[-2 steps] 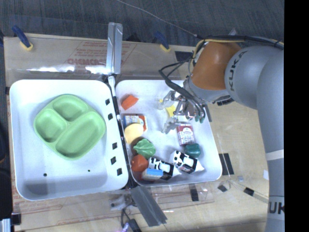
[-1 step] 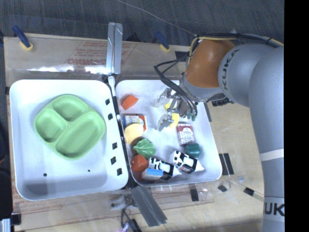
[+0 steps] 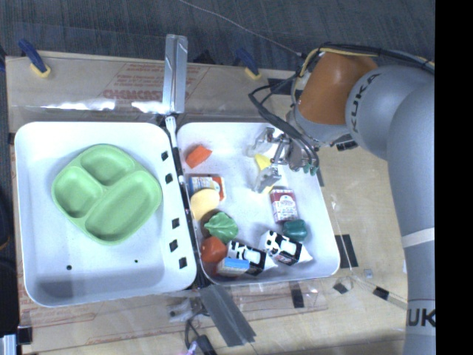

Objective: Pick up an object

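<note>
My gripper [image 3: 264, 158] is low over the back of the right bin [image 3: 325, 231], and its two silver fingers stand apart, so it is open. A small yellow object [image 3: 261, 161] lies between the fingers. I cannot tell whether either finger touches it. Just in front of the gripper lies a red can [image 3: 283, 203] with a teal piece [image 3: 294, 229] below it. The grey arm with its orange band [image 3: 329, 87] comes in from the right.
The right bin also holds an orange piece [image 3: 198, 154], a yellow ball [image 3: 205, 201], a green item [image 3: 220, 225], a red ball [image 3: 213, 249], a blue-and-white carton [image 3: 238, 260] and a black-and-white cow toy [image 3: 283, 248]. A green divided plate [image 3: 107, 192] lies in the left bin [image 3: 37, 272].
</note>
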`<state>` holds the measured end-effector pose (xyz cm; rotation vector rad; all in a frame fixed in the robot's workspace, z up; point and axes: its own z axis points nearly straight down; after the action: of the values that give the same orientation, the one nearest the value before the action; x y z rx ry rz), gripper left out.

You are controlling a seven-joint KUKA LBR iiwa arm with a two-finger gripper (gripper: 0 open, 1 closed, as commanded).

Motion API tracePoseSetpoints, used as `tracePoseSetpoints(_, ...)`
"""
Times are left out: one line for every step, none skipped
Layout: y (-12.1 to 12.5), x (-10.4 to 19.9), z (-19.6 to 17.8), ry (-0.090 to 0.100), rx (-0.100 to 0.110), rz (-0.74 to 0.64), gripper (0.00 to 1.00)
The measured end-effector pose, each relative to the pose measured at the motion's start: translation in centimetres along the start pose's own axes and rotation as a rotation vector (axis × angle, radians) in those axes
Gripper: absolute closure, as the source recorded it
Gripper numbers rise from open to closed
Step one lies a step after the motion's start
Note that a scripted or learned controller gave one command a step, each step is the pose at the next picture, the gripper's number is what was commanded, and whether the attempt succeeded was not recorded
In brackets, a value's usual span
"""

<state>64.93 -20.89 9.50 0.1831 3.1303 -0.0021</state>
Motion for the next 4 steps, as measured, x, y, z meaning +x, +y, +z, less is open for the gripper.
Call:
tracePoseSetpoints(0.0,1.5,0.1,0.004,-0.001,0.042,0.0)
tracePoseSetpoints(-0.2,3.1,0.1,0.004,-0.001,0.062,0.0)
tracePoseSetpoints(1.5,3.2,0.2,0.008,-0.001,0.162,0.0)
tracePoseSetpoints(3.6,1.9,0.2,0.003,0.0,0.246,0.0)
